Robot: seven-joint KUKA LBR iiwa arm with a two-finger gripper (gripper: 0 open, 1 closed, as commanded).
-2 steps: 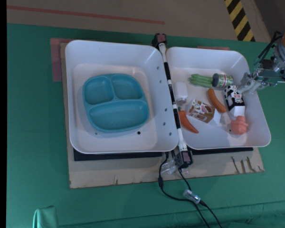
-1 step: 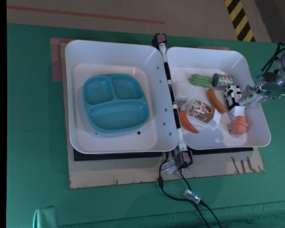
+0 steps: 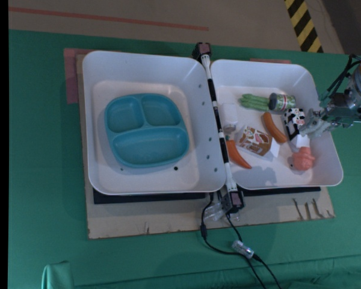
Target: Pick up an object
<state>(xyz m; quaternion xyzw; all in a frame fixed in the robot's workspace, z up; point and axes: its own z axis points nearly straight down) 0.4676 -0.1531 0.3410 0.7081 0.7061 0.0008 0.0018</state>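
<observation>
The right bin (image 3: 325, 161) holds several small objects: a green bean pod (image 3: 253, 101), a green can (image 3: 281, 102), an orange sausage (image 3: 274, 127), a black-and-white cow toy (image 3: 294, 120), a brown patterned carton (image 3: 254, 140), a carrot (image 3: 236, 154), a white cup (image 3: 230, 117) and a pink toy (image 3: 302, 158). My gripper (image 3: 313, 125) reaches in from the right over the bin's right side, just beside the cow toy and above the pink toy. Nothing shows between its fingers.
The left bin (image 3: 96, 173) holds a blue sectioned plate (image 3: 145, 130). A divider rail (image 3: 216, 122) runs between the bins. Cables (image 3: 228, 239) lie on the green cloth in front of the bench board.
</observation>
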